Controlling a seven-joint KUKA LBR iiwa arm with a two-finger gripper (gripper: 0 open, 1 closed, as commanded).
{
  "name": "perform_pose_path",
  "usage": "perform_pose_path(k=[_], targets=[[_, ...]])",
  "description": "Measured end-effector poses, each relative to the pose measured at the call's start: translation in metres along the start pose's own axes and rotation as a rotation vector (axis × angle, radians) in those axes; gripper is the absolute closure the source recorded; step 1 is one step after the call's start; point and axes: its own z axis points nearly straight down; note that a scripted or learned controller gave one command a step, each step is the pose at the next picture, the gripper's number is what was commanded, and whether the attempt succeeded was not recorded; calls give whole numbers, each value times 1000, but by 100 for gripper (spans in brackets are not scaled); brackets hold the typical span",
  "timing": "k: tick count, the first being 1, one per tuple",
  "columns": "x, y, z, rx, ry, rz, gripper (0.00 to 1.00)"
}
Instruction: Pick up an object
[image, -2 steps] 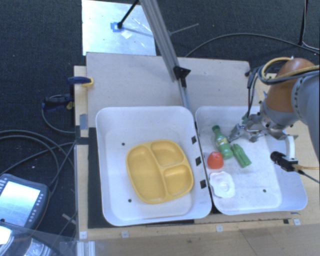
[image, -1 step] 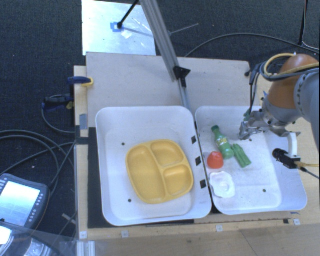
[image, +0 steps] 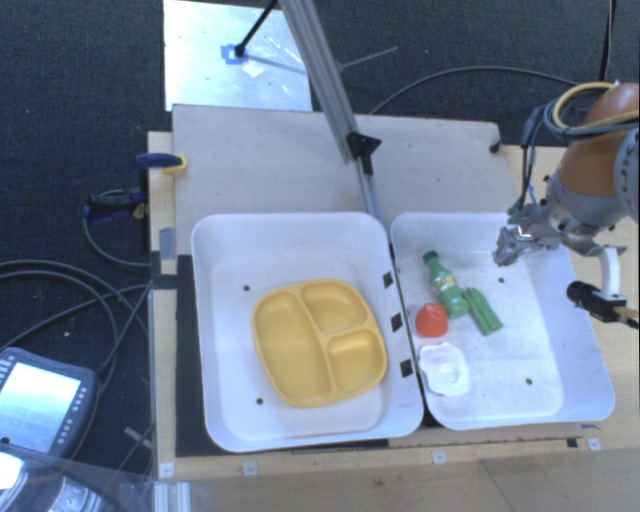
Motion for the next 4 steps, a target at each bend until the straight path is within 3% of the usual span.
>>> perform_pose_path(k=[2,4], targets=[[5,14,-109,-2,0,-6,100],[115,-11,-111,6,4,-8,100]])
